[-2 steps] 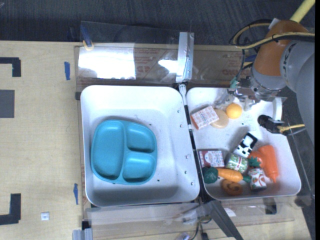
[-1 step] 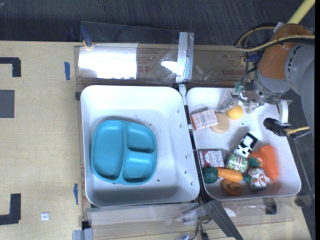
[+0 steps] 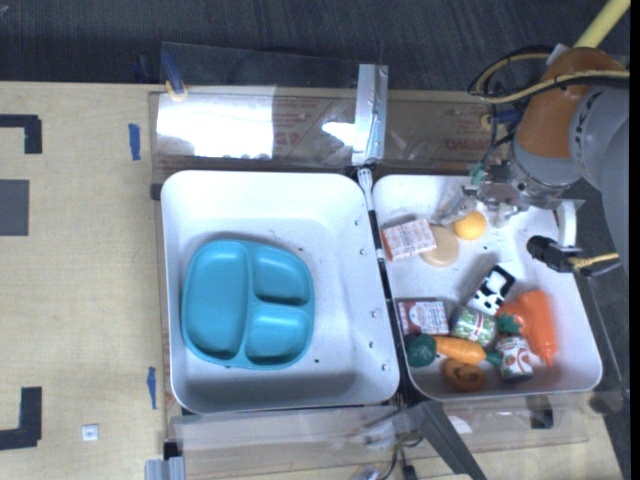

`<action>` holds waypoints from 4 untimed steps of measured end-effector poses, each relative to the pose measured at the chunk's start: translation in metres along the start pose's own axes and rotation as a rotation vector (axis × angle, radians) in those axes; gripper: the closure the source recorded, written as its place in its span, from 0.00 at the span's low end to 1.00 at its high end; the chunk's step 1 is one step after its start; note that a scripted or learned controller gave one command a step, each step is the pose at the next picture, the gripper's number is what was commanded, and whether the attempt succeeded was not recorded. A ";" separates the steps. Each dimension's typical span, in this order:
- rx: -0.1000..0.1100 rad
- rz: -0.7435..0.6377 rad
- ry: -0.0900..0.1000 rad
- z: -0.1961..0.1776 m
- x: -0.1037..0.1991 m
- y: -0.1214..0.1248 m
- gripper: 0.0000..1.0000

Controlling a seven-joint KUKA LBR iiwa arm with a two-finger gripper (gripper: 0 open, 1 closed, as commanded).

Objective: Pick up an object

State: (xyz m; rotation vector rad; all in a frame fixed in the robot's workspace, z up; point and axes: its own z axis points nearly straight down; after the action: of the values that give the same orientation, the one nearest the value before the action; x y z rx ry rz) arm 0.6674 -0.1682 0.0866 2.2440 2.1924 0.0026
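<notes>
Yellow round ball (image 3: 470,226) at right white bin's (image 3: 585,353) far edge, tool (image 3: 487,194) over it to grab; grip state unclear.

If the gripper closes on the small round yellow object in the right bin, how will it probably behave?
The small round yellow object looks smooth and ball-like, so it may roll or slip from the fingers. It seems small, probably light. It lies beside a flat tan disc, which a push might shift.
</notes>
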 end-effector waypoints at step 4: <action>0.002 -0.331 0.002 0.000 -0.001 -0.015 0.00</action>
State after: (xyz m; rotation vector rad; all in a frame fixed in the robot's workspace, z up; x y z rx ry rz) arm 0.6525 -0.1687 0.0862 1.8542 2.5342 0.0015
